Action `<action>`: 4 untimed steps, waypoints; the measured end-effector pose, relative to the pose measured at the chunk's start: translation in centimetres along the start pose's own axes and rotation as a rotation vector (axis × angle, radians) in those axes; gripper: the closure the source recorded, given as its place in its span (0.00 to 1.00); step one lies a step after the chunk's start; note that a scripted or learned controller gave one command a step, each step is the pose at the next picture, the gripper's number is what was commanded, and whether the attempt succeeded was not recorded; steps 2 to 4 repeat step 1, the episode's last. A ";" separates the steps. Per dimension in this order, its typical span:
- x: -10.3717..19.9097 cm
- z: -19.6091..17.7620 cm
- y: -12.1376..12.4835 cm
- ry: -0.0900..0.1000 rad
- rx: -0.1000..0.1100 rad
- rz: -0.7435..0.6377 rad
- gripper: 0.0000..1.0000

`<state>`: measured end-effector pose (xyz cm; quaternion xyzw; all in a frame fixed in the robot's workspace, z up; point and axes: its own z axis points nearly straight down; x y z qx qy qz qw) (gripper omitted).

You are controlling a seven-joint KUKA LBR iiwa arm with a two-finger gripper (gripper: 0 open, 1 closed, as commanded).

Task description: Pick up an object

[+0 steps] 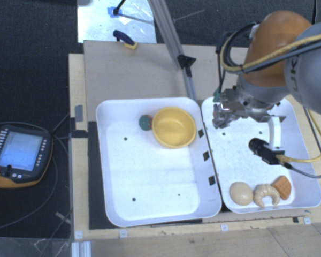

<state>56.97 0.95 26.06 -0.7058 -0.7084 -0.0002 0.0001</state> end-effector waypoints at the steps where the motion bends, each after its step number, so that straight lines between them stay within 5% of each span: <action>1: 4.1 1.1 2.0 0.000 0.000 0.000 1.00; 4: 4.1 1.1 2.0 0.000 0.000 0.000 1.00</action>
